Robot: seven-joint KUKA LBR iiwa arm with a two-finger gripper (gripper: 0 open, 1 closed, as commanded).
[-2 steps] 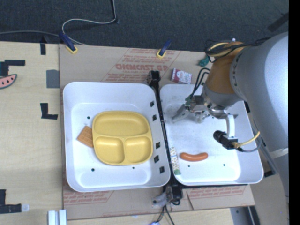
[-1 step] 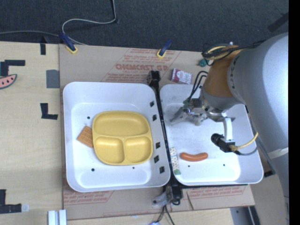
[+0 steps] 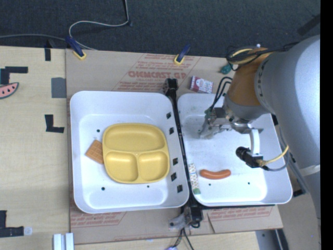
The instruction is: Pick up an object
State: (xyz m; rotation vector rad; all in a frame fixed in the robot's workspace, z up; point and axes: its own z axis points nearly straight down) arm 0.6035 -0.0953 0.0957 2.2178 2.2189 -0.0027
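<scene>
An orange-red sausage (image 3: 215, 174) lies flat near the front of the right bin (image 3: 260, 191). In the left bin (image 3: 88, 191), a yellow divided plate (image 3: 136, 153) rests on the floor, and a tan waffle-like piece (image 3: 94, 151) sticks out from under its left edge. My gripper (image 3: 208, 129) is low over the back left part of the right bin, behind the sausage and apart from it. I see nothing in the gripper.
The grey arm (image 3: 291, 87) with its orange band (image 3: 244, 82) covers the right bin's back right. A black cable connector (image 3: 248, 157) hangs over the bin. A small red packet (image 3: 200, 84) lies on the cardboard behind the bins. A black divider (image 3: 177, 139) joins the bins.
</scene>
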